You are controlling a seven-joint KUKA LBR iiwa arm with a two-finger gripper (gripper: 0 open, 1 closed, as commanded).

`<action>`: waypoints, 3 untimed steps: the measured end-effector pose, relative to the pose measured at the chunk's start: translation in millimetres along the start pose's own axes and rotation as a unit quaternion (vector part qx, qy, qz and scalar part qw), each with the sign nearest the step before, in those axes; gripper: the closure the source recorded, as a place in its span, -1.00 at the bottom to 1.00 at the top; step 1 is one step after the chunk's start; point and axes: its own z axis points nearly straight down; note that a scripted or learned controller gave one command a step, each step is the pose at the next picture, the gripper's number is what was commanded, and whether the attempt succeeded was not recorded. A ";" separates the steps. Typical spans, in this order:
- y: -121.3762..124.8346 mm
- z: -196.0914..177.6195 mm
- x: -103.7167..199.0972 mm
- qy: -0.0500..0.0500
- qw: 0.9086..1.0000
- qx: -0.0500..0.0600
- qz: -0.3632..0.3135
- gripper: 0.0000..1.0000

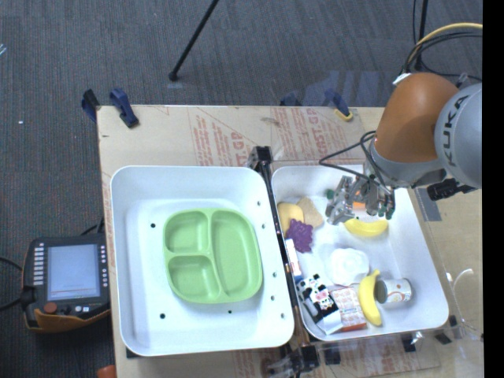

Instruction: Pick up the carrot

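Note:
The carrot [359,205] shows as a small orange piece in the right bin [417,246], near its back. My gripper [361,201] is low over it, coming in from the right under the grey and orange arm. The fingers [339,201] stand apart, one on each side of the orange piece, so the gripper looks open around it. Most of the carrot is hidden by the gripper. A yellow banana [368,227] lies just in front of the gripper.
The right bin also holds a purple item [299,234], a pale yellow piece [289,213], a white lump [348,264], a second banana [370,298], a small can [394,291] and small cartons [335,305]. A green divided plate [213,256] sits in the left bin [130,211].

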 end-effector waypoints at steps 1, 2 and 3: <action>-46.7 43.5 -12.8 -0.001 0.999 0.000 0.041 -1.00; -75.8 40.5 -29.0 -0.003 0.968 -0.001 0.253 -1.00; -57.6 41.8 -23.6 -0.001 0.934 -0.001 0.358 -1.00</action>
